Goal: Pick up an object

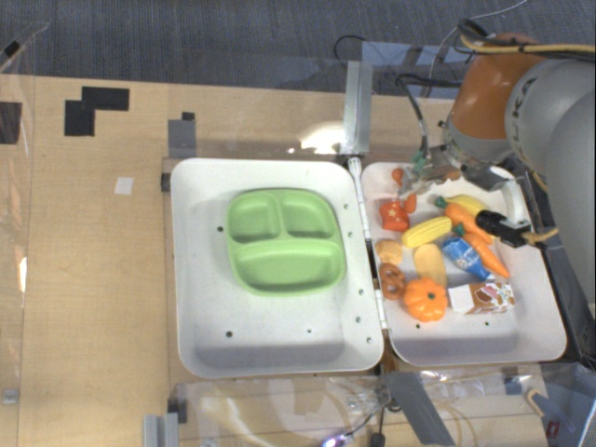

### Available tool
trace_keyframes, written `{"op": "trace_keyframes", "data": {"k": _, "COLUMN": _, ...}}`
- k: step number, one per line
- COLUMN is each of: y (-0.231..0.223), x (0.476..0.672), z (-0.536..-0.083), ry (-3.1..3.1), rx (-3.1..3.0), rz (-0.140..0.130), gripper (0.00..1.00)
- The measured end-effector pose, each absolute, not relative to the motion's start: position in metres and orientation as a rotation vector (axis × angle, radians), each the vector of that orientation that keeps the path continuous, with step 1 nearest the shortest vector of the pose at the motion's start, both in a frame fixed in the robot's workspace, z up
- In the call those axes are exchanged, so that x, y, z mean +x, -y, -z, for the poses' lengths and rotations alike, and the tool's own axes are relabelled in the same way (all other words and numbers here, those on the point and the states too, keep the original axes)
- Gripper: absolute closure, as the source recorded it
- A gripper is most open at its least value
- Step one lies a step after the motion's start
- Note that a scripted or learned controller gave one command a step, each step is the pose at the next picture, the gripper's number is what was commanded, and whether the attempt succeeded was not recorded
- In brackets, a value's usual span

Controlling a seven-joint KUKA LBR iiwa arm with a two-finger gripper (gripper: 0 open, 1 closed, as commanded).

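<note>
The right bin (535,338) holds several toy foods: a red pepper (394,215), a corn cob (426,231), a carrot (477,237), a banana (465,203), a blue can (466,257) and an orange pumpkin (425,299). My gripper (426,169) hangs low over the bin's back left corner, just behind the pepper and beside a small red piece (398,174). The orange-banded wrist (484,101) rises behind it. Nothing can be seen held in the gripper.
The left bin (200,333) carries a green divided plate (284,240). A pretzel (391,277), a pale yellow piece (429,264), a white card (460,297) and a brown packet (492,295) lie at the right bin's front. A metal post (357,110) stands between the bins.
</note>
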State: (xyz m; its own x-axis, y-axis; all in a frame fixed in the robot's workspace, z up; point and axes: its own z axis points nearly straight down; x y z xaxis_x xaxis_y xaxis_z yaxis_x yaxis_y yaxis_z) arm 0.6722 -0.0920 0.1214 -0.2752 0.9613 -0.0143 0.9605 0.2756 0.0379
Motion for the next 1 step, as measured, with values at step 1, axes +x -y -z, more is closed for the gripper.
{"op": "trace_keyframes", "data": {"k": 1, "y": 0.0167, "x": 0.6457, "z": -0.1982, "ry": -2.314, "rx": 2.118, "rz": -0.008, "gripper": 1.00}}
